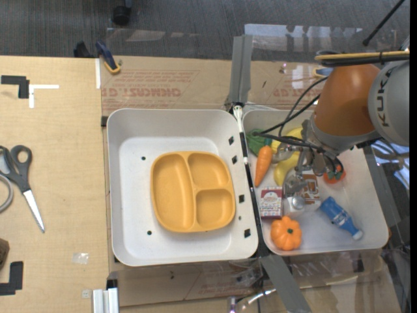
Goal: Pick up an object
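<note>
We log the right bin (374, 194) as holding the candidate objects. A small red-and-white box (270, 203) lies near the bin's left wall, with an orange pumpkin (287, 233) just below it toward the front edge. An orange carrot (262, 164) lies slanted above the box, its green top (255, 139) toward the back corner. A yellow banana (285, 166) lies just right of the carrot, partly under the arm. A blue bottle (339, 216) lies on its side toward the right front, apart from the others. A small red item (335, 173) shows at the arm's edge; we cannot identify it.

The gripper (298, 191) hangs over the middle of this bin, between the box and the bottle, just below the banana. We cannot tell how it is set, or whether anything is in it. The orange band (345, 103) sits above it, with cables running across.

The left bin (124, 194) carries a yellow divided tray (193, 191) at its centre. Scissors (23, 181) lie on the bench (52, 253) at far left.
</note>
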Tool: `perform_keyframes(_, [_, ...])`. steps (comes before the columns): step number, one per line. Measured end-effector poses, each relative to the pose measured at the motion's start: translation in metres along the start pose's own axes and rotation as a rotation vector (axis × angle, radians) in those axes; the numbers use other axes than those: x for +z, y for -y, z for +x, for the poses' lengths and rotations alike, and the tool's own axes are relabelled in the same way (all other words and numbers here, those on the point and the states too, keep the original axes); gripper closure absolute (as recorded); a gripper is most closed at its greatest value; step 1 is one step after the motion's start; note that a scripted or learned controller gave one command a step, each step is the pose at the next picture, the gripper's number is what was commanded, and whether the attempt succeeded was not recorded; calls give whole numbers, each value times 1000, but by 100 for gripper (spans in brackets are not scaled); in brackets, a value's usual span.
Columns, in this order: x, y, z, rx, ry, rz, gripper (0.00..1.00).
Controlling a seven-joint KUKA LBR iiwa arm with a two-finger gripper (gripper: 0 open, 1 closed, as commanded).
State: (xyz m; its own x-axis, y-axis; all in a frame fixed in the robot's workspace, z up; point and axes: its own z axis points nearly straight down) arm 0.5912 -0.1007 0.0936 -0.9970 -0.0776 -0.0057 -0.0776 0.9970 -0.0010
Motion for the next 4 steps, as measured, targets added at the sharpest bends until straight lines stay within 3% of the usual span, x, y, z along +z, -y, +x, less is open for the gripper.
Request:
perform_keyframes(1, [-11,0,-2,-2,5,2,100])
perform_keyframes(2, [-204,15,13,65,-3,-1,100])
perform_keyframes(3, [-31,54,79,-205,7,5,100])
perform_keyframes(4, [-30,55,80,-205,6,4,0])
